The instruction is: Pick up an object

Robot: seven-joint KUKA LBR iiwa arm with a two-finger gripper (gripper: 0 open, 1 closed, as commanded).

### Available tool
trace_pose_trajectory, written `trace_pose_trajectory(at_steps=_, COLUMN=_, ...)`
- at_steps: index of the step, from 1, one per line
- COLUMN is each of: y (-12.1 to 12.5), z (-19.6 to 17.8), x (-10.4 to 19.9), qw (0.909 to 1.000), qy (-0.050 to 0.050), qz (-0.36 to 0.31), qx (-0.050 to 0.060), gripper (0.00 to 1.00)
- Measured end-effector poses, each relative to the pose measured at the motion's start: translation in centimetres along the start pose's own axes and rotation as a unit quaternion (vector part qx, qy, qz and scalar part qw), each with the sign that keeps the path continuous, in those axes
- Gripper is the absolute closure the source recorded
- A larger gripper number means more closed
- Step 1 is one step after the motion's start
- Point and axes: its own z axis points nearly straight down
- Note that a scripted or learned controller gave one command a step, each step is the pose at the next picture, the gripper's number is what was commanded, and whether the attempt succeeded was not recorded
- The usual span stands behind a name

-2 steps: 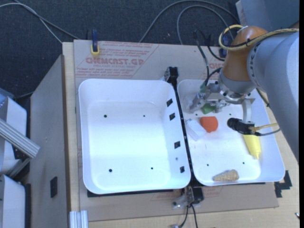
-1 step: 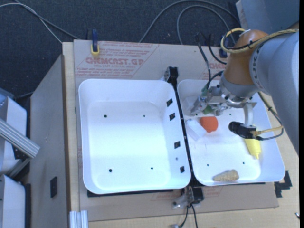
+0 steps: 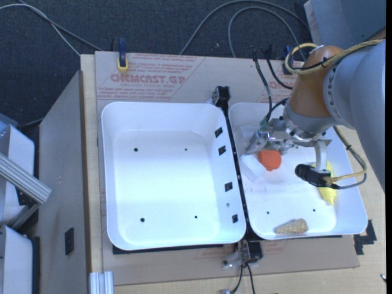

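Orange ball just under the gripper in the right bin

One smooth, round orange ball (image 3: 270,160) lies in the far-left part of the right bin (image 3: 288,204), touching or just near of the metal gripper (image 3: 264,144); whether the gripper is spread or closed on it cannot be told. One yellow, elongated piece (image 3: 328,190) lies at the right wall and one tan, rough-grained wedge (image 3: 291,226) by the near rim. Both shallow bins are glossy white plastic with rounded corners, including the left bin (image 3: 116,164).

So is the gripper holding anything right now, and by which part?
Cannot tell. The gripper sits right at the orange object in the right bin, but this view doesn't settle whether it is gripped.
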Motion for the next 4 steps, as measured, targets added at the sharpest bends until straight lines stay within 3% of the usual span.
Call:
trace_pose_trajectory(at_steps=1, y=1.9, z=0.0, x=-0.1, qw=1.0000, qy=-0.001, qz=-0.001, qx=-0.003, gripper=0.00)
trace_pose_trajectory(at_steps=2, y=1.9, z=-1.1, x=-0.1, qw=1.0000, qy=0.000, qz=-0.001, qx=-0.004, gripper=1.00)
trace_pose_trajectory(at_steps=3, y=1.9, z=-1.1, x=-0.1, qw=1.0000, qy=0.000, qz=-0.002, qx=-0.003, gripper=0.00)
trace_pose_trajectory(at_steps=4, y=1.3, z=0.0, x=-0.1, qw=1.0000, qy=0.000, qz=-0.001, qx=0.000, gripper=0.00)
